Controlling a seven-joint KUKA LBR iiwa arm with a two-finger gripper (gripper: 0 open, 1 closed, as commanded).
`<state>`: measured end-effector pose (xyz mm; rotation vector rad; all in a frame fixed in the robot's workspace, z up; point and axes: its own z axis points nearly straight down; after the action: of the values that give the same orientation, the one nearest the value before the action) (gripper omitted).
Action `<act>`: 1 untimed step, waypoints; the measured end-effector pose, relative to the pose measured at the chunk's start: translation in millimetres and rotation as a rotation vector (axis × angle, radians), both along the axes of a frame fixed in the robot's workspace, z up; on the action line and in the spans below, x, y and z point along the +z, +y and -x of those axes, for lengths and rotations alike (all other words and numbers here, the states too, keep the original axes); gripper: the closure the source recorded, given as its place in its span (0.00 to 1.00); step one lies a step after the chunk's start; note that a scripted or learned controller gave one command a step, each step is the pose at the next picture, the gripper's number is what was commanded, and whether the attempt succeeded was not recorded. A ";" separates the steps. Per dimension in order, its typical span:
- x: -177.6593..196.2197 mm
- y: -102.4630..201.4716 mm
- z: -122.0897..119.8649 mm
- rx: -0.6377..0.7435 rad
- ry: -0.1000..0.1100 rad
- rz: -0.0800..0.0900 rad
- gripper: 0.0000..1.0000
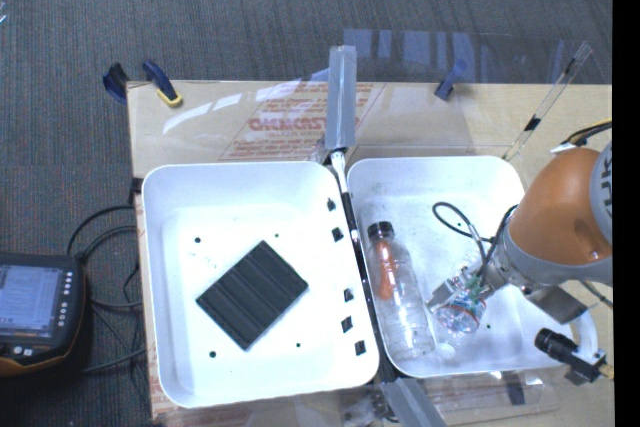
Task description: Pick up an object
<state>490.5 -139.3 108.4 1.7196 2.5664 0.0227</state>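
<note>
Risk lies in the crowding: the hand (458, 300) hangs low in the right bin (500, 177), just beside a clear plastic bottle (398, 290) lying against the divider. Whether it is apart or clamped I cannot tell. It may nudge the bottle away, rolling it. A black ridged pad (252, 294) lies in the left bin (170, 215).
</note>
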 end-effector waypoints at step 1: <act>0.0 -6.8 0.7 0.011 0.005 -0.005 0.00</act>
<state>489.8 -146.1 108.3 1.7096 2.5819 0.0251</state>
